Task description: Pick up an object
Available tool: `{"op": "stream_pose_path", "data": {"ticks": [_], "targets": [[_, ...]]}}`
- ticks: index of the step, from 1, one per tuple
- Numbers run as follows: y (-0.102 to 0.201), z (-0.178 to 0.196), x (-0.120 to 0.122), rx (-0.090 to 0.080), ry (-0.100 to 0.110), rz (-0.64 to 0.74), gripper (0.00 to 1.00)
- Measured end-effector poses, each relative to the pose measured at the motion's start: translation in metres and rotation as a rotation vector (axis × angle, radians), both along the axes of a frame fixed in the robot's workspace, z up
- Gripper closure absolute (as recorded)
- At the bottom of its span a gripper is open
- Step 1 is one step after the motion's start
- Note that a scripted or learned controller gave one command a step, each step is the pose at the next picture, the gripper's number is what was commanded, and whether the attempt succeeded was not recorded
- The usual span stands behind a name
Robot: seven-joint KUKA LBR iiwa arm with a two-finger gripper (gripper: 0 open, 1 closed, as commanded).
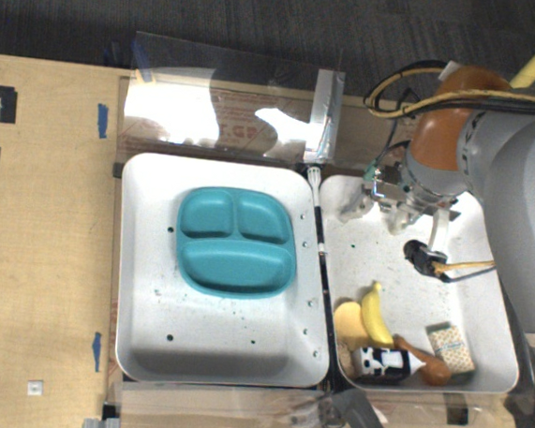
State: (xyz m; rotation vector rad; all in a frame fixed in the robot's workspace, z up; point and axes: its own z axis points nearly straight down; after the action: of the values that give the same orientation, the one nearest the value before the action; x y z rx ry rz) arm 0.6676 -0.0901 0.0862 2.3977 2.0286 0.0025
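Near end of right white bin [475,304]: small black-and-white box [383,363], brown rounded piece [431,368], pale patterned block [450,346], yellow banana [377,315] touching round yellow fruit [347,321]. Left white bin [144,319]: teal divided plastic plate [237,241] in middle. Far end of right bin: gripper [394,214], well apart from objects; how wide it stands, cannot tell.

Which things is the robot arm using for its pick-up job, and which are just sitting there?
For the job:
- tool, over the right bin
- banana, black-and-white toy and patterned block, likely picks

Probably just lying about:
- teal plate, away in the left bin
- blue tape on the bench
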Motion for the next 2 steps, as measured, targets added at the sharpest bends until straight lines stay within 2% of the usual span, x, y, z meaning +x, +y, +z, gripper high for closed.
{"op": "stream_pose_path", "data": {"ticks": [2], "targets": [[-0.012, 0.002, -0.162, 0.0, -0.002, 0.021, 0.0]]}}
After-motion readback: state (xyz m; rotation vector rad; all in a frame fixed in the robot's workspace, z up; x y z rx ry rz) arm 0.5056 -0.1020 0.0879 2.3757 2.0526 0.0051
